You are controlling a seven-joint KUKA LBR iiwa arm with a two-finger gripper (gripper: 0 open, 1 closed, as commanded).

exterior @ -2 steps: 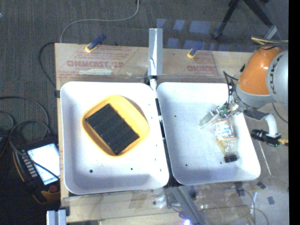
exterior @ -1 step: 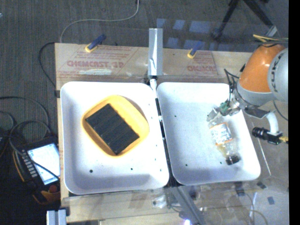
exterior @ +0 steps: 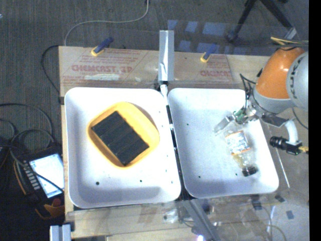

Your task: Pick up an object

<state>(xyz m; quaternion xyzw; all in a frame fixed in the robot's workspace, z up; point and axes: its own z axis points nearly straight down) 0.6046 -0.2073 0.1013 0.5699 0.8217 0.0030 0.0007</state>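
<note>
Clear plastic bottle (exterior: 238, 145), one, lies in the right bin (exterior: 200, 154) near its right wall, black cap towards the front rim.
My gripper (exterior: 239, 116) sits at the bottle's far end, by crumpled clear plastic; whether it grips I cannot tell. One yellow dish (exterior: 150, 129) holding one dark ridged pad (exterior: 120, 137) fills the left bin (exterior: 80, 185) centre, well apart. Bare floor lies left of the bottle.

Yellow dish (exterior: 145, 119) with black ribbed pad (exterior: 120, 137); white bins (exterior: 80, 149).

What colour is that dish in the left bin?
Yellow dish, holding a black ribbed slab; camera view.
</note>
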